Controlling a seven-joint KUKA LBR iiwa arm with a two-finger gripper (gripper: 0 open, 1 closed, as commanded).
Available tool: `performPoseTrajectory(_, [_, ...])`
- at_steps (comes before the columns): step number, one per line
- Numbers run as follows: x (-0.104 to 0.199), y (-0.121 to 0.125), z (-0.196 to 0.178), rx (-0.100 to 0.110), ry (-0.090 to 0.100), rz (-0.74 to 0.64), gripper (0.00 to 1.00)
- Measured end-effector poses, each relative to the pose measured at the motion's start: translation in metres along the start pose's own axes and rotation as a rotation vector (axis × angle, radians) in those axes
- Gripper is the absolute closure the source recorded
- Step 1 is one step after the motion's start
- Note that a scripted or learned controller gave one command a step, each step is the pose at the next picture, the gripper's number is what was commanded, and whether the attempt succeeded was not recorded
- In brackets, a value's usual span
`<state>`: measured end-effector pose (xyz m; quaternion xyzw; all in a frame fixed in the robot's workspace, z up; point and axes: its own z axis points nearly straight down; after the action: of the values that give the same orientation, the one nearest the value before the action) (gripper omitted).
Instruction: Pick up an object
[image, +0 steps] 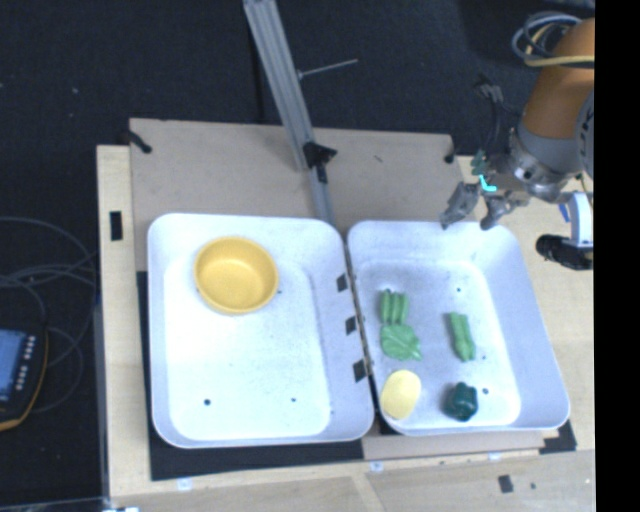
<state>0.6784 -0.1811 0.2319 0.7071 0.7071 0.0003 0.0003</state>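
Four small toys lie in the right bin (520, 290); nearest the gripper (472, 217), a green pod (461, 336) looks light, stiff; grasp across its middle. Fingers apart, empty, over the bin's far rim.

arm: coming in from the right, orange band up top
gripper (472, 217): fingers spread apart, pointing down, nothing between them
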Motion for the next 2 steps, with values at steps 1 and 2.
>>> performPoseTrajectory(1, [0.000,0.000,0.000,0.000,0.000,0.000,0.00])
performPoseTrajectory(2, [0.002,-0.001,0.042,0.004,0.000,0.000,0.00])
